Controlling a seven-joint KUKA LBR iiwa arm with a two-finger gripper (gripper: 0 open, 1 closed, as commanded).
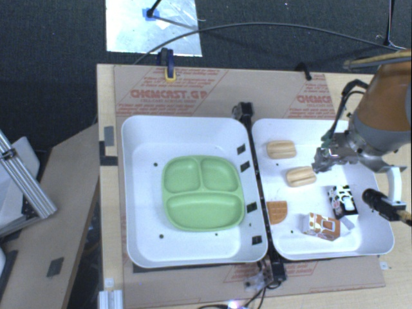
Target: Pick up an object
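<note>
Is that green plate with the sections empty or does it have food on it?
Empty. The green plate shows bare green in all three compartments.

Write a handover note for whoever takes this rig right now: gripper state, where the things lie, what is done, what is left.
Gripper: low over the right bin, beside the lower bread roll; nothing seen in it.
Right bin also holds: upper bread roll, brown cookie, black-and-white carton, orange patterned box.
Left bin: green divided plate.
Done: approach only; every object lies on the bin floor.
Left: grasp one object, probably the lower roll, and lift it.
</note>
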